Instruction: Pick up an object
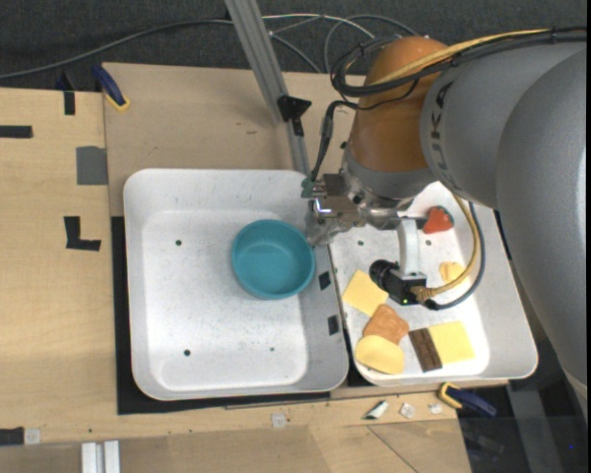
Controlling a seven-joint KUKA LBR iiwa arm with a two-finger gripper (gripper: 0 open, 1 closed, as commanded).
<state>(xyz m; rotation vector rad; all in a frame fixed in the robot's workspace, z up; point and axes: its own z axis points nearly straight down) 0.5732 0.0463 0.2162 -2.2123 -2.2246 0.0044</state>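
Note:
A teal bowl (272, 259) sits upright in the left white bin (192, 313), close to its right wall. My gripper (319, 221) hangs over the divider between the two bins, just above and right of the bowl's rim. The big grey arm and its orange wrist hide most of the gripper from above, and I cannot make out whether it touches the bowl. The right bin (512, 335) holds a yellow wedge (363, 292), a tan bread piece (386, 324), a yellow oval piece (379, 355), a brown bar (424, 349), a yellow square (452, 341) and a red piece (437, 221).
A slanted metal pole (266, 72) runs from the top down to the bins' far edge. Cables loop around the wrist, and a black connector (392, 280) hangs over the right bin. Blue clamps (111, 87) sit at the board's corners.

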